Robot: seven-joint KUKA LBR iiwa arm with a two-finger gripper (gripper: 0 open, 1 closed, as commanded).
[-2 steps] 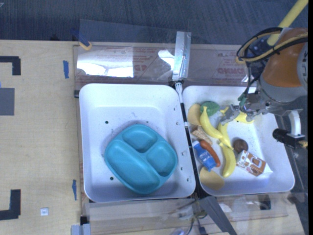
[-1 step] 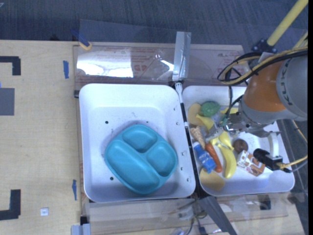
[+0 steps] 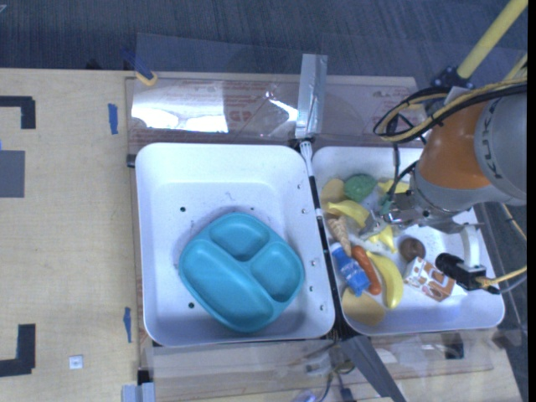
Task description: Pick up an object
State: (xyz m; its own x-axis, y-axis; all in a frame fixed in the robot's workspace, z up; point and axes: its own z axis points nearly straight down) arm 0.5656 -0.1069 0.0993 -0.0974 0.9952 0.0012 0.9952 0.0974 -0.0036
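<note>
The arm [image 3: 469, 153] is reaching in over the right bin [image 3: 490, 312], and the hand [image 3: 388, 218] is down low among the clutter at the bin's left side. Is it spread or pressed together? I can't tell from here, the wrist covers too much, and I can't make out anything gripped in it. It's right against a yellow banana [image 3: 347, 212], with a green round thing [image 3: 360, 185] just behind that.

Everything there is to pick sits in this same bin: a second banana [image 3: 389, 280] nearer the front, an orange carrot [image 3: 366, 266] and a blue packet [image 3: 347, 271] lying alongside it, a small brown round piece [image 3: 411, 247] and a red-and-white packet [image 3: 430, 280] out toward the middle.

Over in the left bin [image 3: 163, 170] there's a teal divided plate [image 3: 243, 270] (three compartments, sitting slightly askew).

Both bins touch along their shared edge on the pale wooden counter [image 3: 59, 224], which carries strips of blue tape [image 3: 113, 117] and black corner marks [image 3: 23, 111]. A clear plastic sheet [image 3: 209, 107] lies behind the bins, and beyond that is dark floor [image 3: 251, 7].
</note>
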